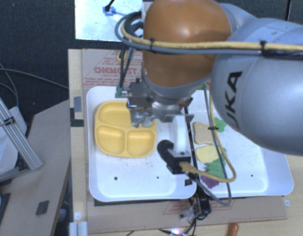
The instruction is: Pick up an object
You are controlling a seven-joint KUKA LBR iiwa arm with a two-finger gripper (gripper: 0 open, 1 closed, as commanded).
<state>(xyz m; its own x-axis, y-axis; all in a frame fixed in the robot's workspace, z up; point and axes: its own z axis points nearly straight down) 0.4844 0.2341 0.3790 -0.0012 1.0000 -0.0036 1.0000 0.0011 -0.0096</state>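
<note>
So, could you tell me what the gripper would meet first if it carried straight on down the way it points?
Most likely the yellow plastic divided plate in the left white bin: the gripper sits over its right rim, though depth is hard to judge.

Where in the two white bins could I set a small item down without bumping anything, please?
The left bin has bare floor along its front, below the yellow divided tray. The right bin is bare at its front right, beyond the toy food pieces. It is crowded mid-bench, where the gripper hangs over the tray.
</note>
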